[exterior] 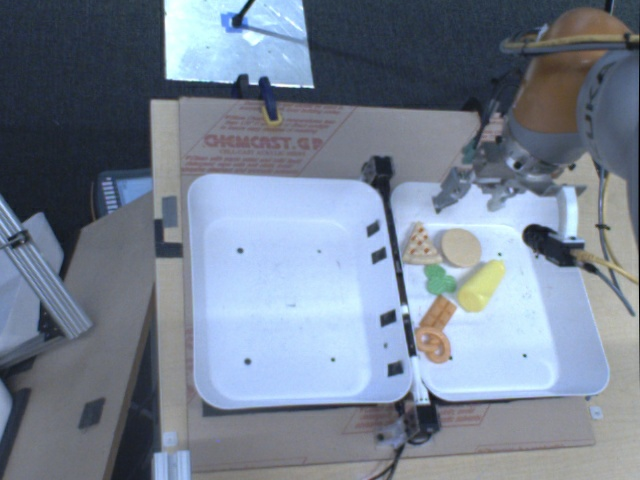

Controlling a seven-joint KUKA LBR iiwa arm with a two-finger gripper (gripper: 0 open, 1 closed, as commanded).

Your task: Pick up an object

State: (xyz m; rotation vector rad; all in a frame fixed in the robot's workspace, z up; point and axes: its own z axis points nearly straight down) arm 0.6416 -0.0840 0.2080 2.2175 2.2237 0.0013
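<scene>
My gripper (471, 198) hangs over the far part of the right bin (560, 368), open, with nothing between its fingers. Just below it, on the bin's left side, lie a pizza slice (418, 243) and a round tan biscuit (461, 248). Nearer the front are a yellow piece (481, 285), a small green piece (440, 280), an orange carrot (438, 313) and a pretzel (434, 345). The objects are packed close together, some touching.
The left bin (290, 288) sits beside the right one, with black clips (385, 258) along the shared rim. Both rest on a cardboard sheet (270, 133). A shiny foil square (238, 28) lies behind the bench.
</scene>
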